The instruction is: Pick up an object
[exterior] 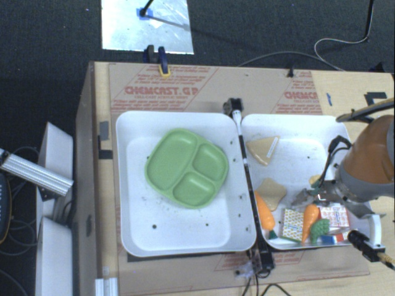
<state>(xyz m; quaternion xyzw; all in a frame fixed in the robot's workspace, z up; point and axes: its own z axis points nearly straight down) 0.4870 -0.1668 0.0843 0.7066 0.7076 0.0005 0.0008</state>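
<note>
Divided plate [187, 167] in left bin [133, 227]; wedge [263, 149], carrot [265, 213], cartons [294, 224] in right bin [296, 123].

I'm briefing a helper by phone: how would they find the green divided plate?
Look at the left white bin of the two. The green plate lies in its middle, the one thing in that bin, with three compartments; the food toys lie in the other bin.

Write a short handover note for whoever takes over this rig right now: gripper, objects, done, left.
Gripper: low in the right bin, over the cluttered near corner; nothing seen between its fingers.
Objects: carrot, small boxes, another carrot with green top and two tan wedges lie in the right bin. Green divided plate sits in the left bin.
Done: no pick evident.
Left: grasp and lift one object.
</note>
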